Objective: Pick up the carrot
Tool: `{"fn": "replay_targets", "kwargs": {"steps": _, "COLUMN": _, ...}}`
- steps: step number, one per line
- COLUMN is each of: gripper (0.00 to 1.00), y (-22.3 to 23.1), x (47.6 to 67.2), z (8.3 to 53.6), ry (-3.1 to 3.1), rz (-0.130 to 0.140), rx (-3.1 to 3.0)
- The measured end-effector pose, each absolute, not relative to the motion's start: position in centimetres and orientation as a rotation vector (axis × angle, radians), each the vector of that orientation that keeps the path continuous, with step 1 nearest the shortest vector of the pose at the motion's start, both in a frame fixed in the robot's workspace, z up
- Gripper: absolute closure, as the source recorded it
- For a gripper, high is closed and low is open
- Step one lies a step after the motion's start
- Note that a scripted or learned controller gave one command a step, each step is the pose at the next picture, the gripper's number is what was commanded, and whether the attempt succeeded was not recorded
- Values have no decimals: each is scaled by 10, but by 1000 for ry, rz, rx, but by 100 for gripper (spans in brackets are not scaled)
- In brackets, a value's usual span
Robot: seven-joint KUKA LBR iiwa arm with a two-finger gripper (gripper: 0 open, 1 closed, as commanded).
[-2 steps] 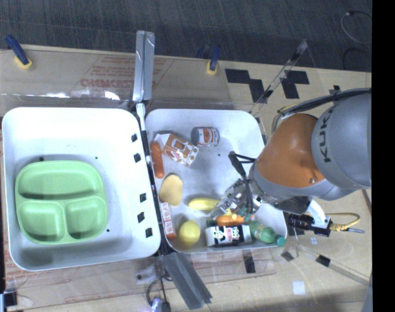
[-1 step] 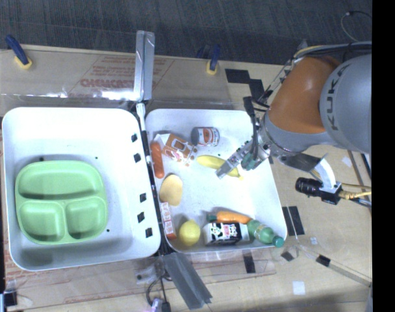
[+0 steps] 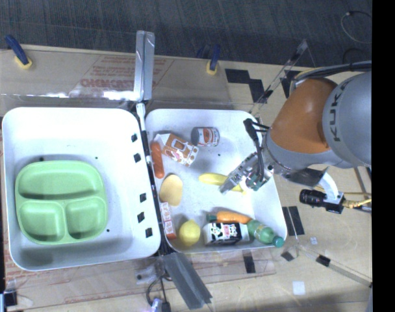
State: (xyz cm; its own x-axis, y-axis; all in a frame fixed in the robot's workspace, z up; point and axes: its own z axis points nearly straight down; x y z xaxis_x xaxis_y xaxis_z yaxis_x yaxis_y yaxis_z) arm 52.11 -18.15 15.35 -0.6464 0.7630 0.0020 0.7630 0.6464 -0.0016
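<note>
The carrot is a short orange stick lying flat near the front of the right bin, just behind a black-and-white carton. My gripper hovers over the bin's right half, a little behind the carrot and right beside the end of a yellow banana. Its fingers look open, with nothing between them. The carrot lies apart from the gripper.
The right bin also holds a small can, a snack box, a red sausage, a yellow potato-like piece, a lemon and a green bottle. A green divided tray sits in the left bin.
</note>
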Motion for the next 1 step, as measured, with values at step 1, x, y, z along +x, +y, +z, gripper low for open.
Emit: {"fn": "replay_targets", "kwargs": {"steps": 1, "gripper": 0, "y": -182, "x": 521, "z": 154, "ry": -2848, "rz": 1, "rx": -1320}}
